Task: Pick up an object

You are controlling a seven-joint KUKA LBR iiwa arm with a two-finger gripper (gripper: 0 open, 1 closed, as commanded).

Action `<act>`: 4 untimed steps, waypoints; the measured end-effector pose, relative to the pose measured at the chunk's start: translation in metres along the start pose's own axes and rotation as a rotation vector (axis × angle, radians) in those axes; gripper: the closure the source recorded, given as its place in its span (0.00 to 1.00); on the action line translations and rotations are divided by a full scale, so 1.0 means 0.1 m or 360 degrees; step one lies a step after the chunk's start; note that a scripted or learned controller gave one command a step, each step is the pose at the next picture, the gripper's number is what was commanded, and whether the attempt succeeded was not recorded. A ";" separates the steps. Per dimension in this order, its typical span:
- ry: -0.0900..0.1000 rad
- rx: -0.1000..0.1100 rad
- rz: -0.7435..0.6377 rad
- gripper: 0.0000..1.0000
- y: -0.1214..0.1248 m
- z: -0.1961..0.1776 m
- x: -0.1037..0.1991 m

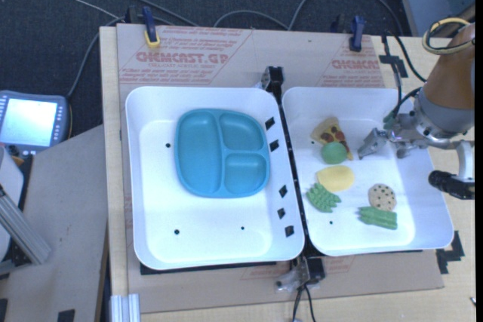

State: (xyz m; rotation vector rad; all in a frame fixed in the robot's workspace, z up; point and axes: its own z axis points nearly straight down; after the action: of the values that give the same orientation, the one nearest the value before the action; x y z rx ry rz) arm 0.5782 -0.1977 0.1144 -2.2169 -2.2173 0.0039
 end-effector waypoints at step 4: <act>-0.0008 -0.0019 0.0001 1.00 0.05 -0.91 -0.02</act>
State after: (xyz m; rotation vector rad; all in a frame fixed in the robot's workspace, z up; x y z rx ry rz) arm 0.5835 -0.1995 0.2057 -2.2259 -2.2252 -0.0043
